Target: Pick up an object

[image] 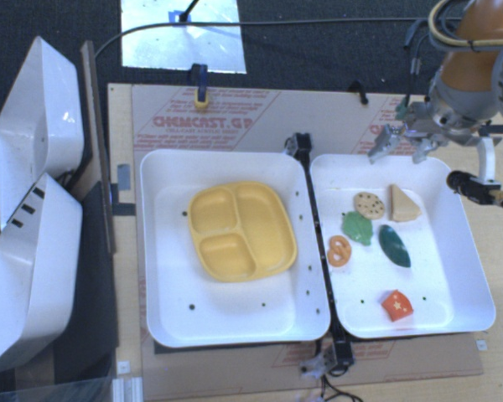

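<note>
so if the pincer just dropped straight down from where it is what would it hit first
Probably the right bin's far rim, or the bare floor just inside it. The pincer hangs over that edge, short of the cookie; depth is unclear.

Over on the left, a yellow divided plate [241,229] sits square in the left bin [172,308], three compartments facing up. Behind the bins, a blue-and-yellow clamp [200,85] stands on the cardboard sheet [235,120]. Stacked white bins [33,216] lean at the far left edge.
</note>
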Robot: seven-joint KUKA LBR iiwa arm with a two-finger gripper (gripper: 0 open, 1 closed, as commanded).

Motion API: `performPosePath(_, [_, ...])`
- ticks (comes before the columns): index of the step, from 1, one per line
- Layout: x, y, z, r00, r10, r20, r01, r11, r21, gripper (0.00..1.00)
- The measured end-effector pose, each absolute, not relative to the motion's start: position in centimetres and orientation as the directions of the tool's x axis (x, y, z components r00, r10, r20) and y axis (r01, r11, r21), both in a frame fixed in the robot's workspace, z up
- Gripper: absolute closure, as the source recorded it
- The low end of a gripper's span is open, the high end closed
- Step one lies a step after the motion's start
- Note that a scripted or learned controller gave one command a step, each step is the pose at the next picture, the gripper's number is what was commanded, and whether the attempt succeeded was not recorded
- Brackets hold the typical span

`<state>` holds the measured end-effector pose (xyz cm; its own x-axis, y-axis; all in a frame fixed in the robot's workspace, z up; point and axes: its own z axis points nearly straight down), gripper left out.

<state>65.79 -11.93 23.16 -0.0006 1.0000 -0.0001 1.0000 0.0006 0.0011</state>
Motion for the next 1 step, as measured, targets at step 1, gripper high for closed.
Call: performPosePath(1, [65.79, -11.93, 23.16, -0.001, 1.000, 0.000, 1.000, 0.001, 0.001, 0.00])
